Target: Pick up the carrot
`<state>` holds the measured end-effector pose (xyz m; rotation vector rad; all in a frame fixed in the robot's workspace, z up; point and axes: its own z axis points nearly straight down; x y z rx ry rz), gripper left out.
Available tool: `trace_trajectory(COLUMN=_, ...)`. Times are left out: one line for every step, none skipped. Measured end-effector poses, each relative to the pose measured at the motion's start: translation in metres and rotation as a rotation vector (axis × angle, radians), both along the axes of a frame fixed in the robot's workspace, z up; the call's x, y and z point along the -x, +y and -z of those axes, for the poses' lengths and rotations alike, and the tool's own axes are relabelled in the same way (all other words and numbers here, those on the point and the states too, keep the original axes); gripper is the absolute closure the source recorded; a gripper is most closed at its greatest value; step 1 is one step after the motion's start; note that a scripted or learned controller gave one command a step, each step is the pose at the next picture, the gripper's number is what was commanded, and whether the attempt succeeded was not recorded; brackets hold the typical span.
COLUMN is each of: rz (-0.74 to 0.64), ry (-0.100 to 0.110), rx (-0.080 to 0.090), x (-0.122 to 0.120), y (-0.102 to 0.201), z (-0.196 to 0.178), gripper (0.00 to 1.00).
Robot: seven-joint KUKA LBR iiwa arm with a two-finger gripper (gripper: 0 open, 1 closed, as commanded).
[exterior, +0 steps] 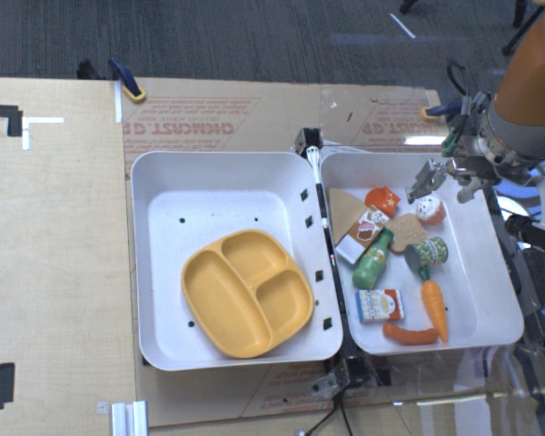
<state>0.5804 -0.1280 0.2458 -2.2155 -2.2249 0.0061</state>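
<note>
The carrot (435, 310) is orange with a green top and lies in the right bin (490, 271) near its front right corner, pointing toward the front. My gripper (443, 185) hangs over the back right part of that bin, well behind the carrot. Its fingers (424, 182) are open with nothing between them. A white and red ball-like item (430, 210) sits just below the gripper.
A red sausage (411, 335) touches the carrot's tip; a small carton (380, 305), a green bottle (372, 263) and a green can (430, 251) lie close by. A tomato (381, 200) and boxes sit further back. The left bin (163, 207) holds a yellow divided plate (247, 291).
</note>
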Motion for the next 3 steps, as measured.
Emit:
trace_trajectory(rz=-0.176, ry=-0.006, rx=-0.008, x=0.070, y=-0.091, z=0.144, gripper=0.00)
trace_trajectory(rz=-0.014, ry=-0.003, rx=-0.002, x=0.102, y=-0.061, z=0.154, gripper=0.00)
trace_trajectory(rz=-0.009, ry=-0.006, rx=-0.001, x=0.100, y=-0.061, z=0.145, gripper=1.00)
